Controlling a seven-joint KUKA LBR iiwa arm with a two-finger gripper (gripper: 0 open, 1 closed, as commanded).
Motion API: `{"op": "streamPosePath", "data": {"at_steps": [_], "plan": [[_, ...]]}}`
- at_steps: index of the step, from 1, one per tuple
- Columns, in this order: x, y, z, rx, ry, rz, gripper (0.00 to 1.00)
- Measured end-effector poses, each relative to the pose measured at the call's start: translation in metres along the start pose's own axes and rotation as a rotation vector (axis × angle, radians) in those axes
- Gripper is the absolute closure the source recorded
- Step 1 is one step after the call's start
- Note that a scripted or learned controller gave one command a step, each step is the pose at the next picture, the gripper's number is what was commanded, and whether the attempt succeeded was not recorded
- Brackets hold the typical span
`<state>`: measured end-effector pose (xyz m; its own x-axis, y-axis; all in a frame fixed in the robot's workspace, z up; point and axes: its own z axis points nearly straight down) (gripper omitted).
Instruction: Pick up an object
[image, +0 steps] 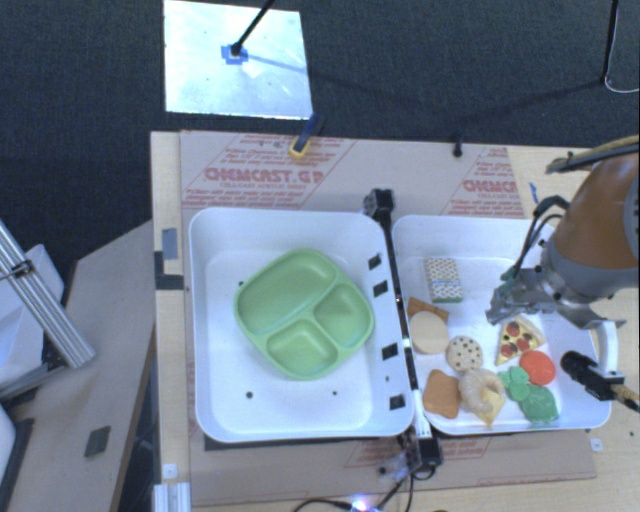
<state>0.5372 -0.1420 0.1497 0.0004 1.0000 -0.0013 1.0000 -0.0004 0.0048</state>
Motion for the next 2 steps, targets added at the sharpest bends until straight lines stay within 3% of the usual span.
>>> {"op": "streamPosePath", "data": {"at_steps": [1,2], "plan": [[0.002,0.003,-0.064,-0.004,-0.001,-0.005,1.0],[0.002,0.004,-0.075,0.001,0.001,-0.005,1.0]]}}
